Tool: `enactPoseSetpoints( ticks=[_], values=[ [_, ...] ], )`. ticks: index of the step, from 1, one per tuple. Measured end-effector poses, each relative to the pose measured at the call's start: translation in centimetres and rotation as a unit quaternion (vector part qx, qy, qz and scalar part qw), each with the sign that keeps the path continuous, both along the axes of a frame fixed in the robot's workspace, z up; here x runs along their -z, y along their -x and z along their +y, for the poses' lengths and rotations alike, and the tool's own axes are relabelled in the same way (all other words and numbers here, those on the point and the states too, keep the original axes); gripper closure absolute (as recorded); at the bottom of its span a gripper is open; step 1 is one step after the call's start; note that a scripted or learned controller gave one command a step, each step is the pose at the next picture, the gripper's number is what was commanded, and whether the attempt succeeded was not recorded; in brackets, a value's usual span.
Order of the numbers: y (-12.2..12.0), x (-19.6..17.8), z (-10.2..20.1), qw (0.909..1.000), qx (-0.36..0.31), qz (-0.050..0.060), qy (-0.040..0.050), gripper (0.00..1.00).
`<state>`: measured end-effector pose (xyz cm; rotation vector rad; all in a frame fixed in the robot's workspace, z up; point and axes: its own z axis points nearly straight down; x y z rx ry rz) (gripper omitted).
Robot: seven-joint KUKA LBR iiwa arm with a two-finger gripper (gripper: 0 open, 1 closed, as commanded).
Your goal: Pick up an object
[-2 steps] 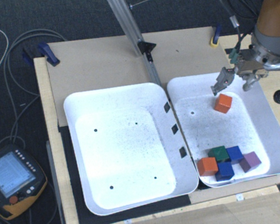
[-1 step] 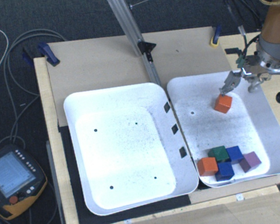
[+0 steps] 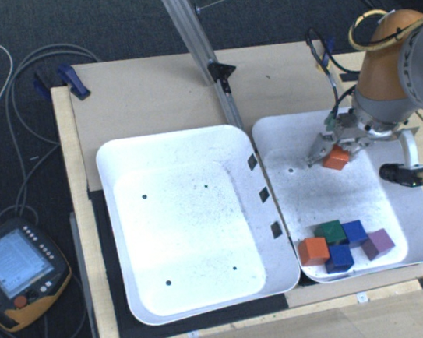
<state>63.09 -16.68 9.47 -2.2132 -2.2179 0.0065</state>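
My gripper (image 3: 337,150) hangs over the upper part of the right bin (image 3: 415,212). A small orange block (image 3: 337,159) sits between its two fingers, which are shut on it. The grey arm with its orange band (image 3: 384,60) reaches in from the right. At the near end of the right bin lies a cluster of blocks: another orange block (image 3: 313,250), a green block (image 3: 330,231), two blue blocks (image 3: 354,232) (image 3: 338,257) and a purple block (image 3: 379,242).
The left bin (image 3: 124,217) lies beside the right one, with black clips (image 3: 263,193) along the shared edge. A metal rail (image 3: 196,40) slants down to the bins' far junction. Cables (image 3: 413,172) run at the right of the gripper.
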Motion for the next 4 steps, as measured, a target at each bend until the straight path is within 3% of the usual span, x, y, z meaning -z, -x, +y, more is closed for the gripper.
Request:
enactPoseSetpoints(
  ticks=[1, 2, 3, 4],
  values=[
    [-0.3, -1.7, 0.0, 1.0000, 0.000, -0.005, 0.0009, 1.00],
    [-0.2, -6.1, 8.4, 1.0000, -0.003, -0.006, -0.0003, 1.00],
    [-2.3, -10.8, 15.7, 1.0000, -0.004, -0.008, -0.0003, 1.00],
    [1.6, -16.4, 22.0, 1.0000, -0.003, -0.006, -0.0004, 1.00]
  ],
)
